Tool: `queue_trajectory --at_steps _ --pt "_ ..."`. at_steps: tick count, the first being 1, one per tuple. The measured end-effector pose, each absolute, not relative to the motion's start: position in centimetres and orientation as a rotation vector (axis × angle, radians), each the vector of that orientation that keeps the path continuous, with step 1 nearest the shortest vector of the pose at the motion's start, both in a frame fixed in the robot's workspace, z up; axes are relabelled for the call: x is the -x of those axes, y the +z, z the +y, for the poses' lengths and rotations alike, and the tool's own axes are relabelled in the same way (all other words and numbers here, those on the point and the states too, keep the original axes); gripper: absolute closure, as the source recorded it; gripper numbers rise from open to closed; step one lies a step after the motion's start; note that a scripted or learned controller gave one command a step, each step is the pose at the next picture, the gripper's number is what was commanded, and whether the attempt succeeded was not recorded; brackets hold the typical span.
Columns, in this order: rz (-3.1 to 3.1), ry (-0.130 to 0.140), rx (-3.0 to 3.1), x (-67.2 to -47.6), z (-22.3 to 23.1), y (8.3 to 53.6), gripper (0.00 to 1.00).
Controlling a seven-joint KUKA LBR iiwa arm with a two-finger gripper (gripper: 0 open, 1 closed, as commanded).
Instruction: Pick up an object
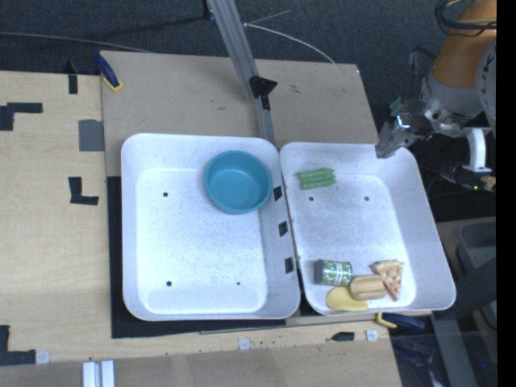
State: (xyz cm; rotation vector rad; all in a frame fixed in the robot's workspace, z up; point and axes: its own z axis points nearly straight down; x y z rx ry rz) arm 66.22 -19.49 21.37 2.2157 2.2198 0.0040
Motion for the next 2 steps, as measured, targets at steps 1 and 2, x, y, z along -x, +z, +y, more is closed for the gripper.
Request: queue_trajectory --at_steps 1,2 --pt "2.223 0.001 -2.218 -66.3 -19.4 23.6 1.00" --pt "2.229 0.001 -2.215 -65.7 -13.5 24.3 1.00"
